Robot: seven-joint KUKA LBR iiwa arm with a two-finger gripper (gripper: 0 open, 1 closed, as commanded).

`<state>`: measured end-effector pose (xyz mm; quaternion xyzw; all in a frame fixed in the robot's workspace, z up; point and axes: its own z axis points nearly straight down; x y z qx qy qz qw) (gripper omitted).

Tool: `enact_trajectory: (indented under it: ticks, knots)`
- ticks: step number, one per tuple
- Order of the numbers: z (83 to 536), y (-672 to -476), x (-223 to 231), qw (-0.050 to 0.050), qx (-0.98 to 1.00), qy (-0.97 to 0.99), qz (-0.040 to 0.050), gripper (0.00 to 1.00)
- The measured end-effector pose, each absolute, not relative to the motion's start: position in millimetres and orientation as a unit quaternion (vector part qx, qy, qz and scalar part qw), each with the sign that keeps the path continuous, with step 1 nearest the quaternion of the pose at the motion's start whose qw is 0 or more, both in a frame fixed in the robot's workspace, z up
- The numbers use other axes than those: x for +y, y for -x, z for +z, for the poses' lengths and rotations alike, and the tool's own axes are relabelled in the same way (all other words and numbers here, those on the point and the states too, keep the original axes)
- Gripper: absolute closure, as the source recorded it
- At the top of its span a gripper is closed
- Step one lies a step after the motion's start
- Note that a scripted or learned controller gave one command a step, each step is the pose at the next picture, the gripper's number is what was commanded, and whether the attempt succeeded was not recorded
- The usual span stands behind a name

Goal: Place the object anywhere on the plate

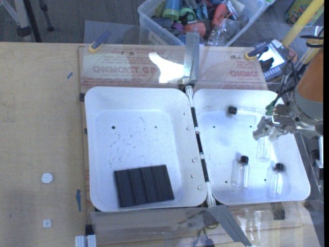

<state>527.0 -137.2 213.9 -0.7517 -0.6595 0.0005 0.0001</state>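
**Clear vials in right bin, plate in left: slippery, fragile pick**

Tool [268, 128] sits over the right bin [216, 138], upper-right part, arm coming in from the right. A clear vial [263, 149] shows just below the fingertips, upright-ish, but too transparent to tell if it's between the fingers or just lying under them. Can't tell how far the fingers are spread either.

Other candidates in the same bin: a vial with a black cap [240, 170] low centre, another capped vial [276, 178] low right, and one lying on its side near the top [241, 109], cap to the left. All well apart from each other.

Handling, my read:
- Small, light, stiff. Looks like glass or hard clear plastic, so treat as fragile and go easy on squeeze force.
- Smooth round bodies, likely slippery and prone to rolling or squirting out of a pinch.
- Best hold: across the body just under the cap, fingers square to the long axis. The cap gives a lip against slipping.

Target is the dark ribbed plate [143, 185] in the left bin [97, 153], lower part, lying flat and bare.

Room: both bins are shallow, but the raised rims meet in a centre divider [198, 148], so lift over that before traversing left. Bin floor above the plate is open. Low-right vial is near the bin wall, tight for a finger on that side.
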Motion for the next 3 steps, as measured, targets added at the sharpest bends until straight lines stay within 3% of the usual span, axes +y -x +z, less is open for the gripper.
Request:
enact_trajectory:
  ticks: [1, 2, 3]
  knots:
    - [186, -617.3, -75, 0.000, -0.653, 0.758, 0.0003, 1.00]
    - [185, -646.2, 26, 0.000, -0.664, 0.748, -0.0005, 1.00]
    - [162, -659.2, 51, -0.020, -0.652, 0.758, -0.0145, 1.00]
